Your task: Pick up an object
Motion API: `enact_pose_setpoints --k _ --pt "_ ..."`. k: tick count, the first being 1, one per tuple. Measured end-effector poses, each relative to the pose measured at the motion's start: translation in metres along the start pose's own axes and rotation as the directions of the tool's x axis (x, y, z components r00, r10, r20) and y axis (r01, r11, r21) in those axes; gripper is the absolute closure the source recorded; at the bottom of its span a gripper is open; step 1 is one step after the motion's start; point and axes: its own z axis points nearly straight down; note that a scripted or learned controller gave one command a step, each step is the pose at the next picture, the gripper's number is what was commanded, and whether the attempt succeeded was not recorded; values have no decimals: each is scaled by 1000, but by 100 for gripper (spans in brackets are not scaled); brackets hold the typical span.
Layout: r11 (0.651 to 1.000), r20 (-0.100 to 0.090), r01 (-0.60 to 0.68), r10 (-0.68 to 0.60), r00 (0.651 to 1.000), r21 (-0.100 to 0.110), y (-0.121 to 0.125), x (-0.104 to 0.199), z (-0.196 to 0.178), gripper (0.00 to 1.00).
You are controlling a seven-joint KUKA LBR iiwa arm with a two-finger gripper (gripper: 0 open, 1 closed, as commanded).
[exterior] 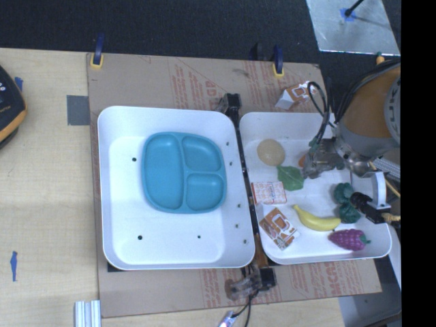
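Observation:
The right bin (272,125) holds a beige round object (270,152), a green leafy piece (291,177), a yellow banana (315,219), purple grapes (348,238), a dark green toy (345,200) and two printed packets (270,193) (279,227). My gripper (315,162) hangs low over the right bin, just right of the green piece and the beige object. The arm's wrist hides its fingertips. Nothing shows between the fingers.
The left bin (116,237) holds a blue divided plate (184,171). A small carton (294,95) lies on the cardboard behind the right bin. Clamps sit at the bins' middle seam (232,103) (253,281). A black-yellow device (8,107) rests at far left.

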Motion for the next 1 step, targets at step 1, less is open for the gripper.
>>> enact_pose_setpoints --k 1 --pt "1000 0 1 -1 1000 0 0 0 0 0"
